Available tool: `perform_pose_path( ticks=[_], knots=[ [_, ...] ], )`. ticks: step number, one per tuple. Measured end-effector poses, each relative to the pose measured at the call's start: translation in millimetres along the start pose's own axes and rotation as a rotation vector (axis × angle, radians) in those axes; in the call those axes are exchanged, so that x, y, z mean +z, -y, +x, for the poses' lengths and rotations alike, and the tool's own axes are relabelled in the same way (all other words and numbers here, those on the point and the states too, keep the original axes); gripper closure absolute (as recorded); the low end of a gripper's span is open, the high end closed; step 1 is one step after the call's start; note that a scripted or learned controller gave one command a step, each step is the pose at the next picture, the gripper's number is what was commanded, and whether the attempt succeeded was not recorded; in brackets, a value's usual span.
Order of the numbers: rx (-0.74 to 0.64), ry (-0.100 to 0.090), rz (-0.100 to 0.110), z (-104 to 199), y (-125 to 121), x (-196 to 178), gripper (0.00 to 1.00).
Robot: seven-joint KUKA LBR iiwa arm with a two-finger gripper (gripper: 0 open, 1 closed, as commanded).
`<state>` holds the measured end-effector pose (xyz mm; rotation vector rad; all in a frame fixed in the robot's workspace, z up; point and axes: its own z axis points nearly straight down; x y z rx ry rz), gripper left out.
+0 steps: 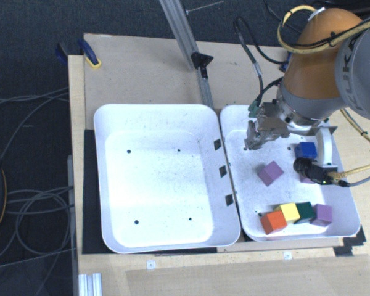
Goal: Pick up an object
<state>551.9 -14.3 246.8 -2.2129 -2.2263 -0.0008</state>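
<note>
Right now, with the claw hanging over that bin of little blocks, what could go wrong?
The gripper hangs off to the side of the purple block, so closing here might catch nothing. The orange, yellow and green blocks sit packed together by the bin's wall, leaving little room for fingers.

Pretty even overhead light, kinda soft overall. The left bin (154, 177) is blown out near-white in the middle, and shadows are faint. The whole frame is a bit grainy.

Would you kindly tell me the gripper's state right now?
Gripper: above the right white bin, nothing seen held; open or closed cannot be told.
</note>
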Motion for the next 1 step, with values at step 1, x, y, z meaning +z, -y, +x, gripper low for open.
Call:
perform_pose_path(
  ticks=[1],
  knots=[
    [-0.002,-0.001,-0.002,61.4,-2.8,-0.8,1.0]
  ],
)
